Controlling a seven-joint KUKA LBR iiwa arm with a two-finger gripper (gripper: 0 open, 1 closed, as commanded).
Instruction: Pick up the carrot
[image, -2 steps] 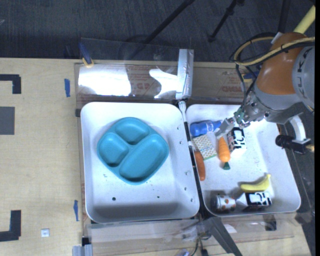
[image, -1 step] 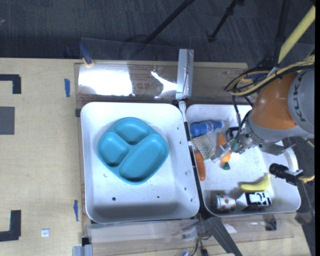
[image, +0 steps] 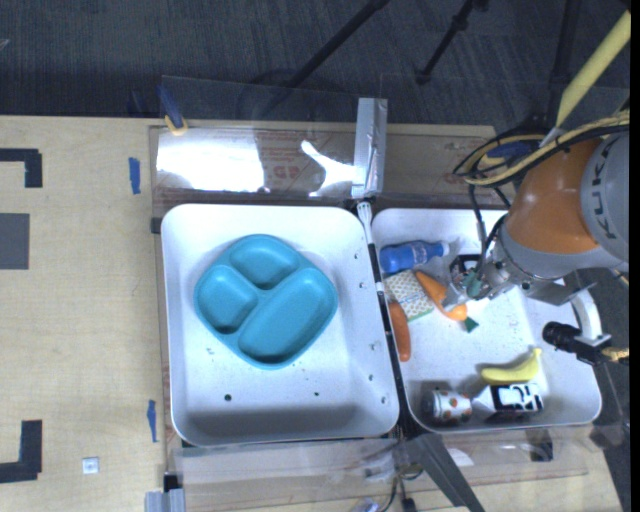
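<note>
A carrot lies slanted in the middle of the right bin, orange, with a small green end at its lower right. My gripper hangs right over the carrot's right half, close to it or touching it. The wrist hides the point of contact. A second long orange piece lies along the bin's left wall, apart from the gripper.
A blue bottle and a checkered pad lie just left of the carrot. A banana, a small can and a black-and-white pack sit at the front. The left bin holds a blue divided plate.
</note>
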